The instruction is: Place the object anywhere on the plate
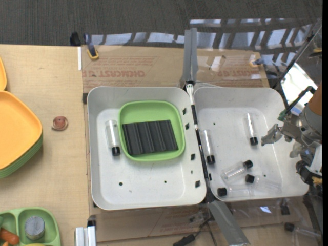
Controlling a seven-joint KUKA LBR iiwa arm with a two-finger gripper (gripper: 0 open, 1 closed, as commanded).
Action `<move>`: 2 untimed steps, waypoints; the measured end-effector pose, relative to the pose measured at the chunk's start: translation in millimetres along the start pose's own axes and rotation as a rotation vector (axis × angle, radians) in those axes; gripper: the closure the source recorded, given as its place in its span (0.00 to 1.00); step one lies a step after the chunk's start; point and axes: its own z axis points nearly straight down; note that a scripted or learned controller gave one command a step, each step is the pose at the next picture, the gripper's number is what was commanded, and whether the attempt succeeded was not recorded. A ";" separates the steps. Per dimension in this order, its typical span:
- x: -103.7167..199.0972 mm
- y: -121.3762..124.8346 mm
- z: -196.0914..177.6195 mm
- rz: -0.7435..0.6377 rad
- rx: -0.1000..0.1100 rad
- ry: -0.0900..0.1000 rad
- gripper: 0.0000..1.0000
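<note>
Clear plastic tubes with black caps are the task's things as we read it, and we count several across the two shallow white bins. Going from largest down, we see the tan wooden surface carrying everything, then the left white bin and the right white bin side by side. In the left bin sits the green square plate with a dark ribbed block on it. One tube lies just beside the plate's left edge, off it. In the right bin we see a tube along the left wall, another further right, and one lower down. Our hand hangs over the right bin's right side, near the upper right tube; we cannot tell its state.
</note>
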 end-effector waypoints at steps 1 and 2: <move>-0.8 0.3 -7.9 0.001 0.002 -0.001 1.00; -13.0 -25.9 -32.2 -0.084 -0.001 0.000 1.00</move>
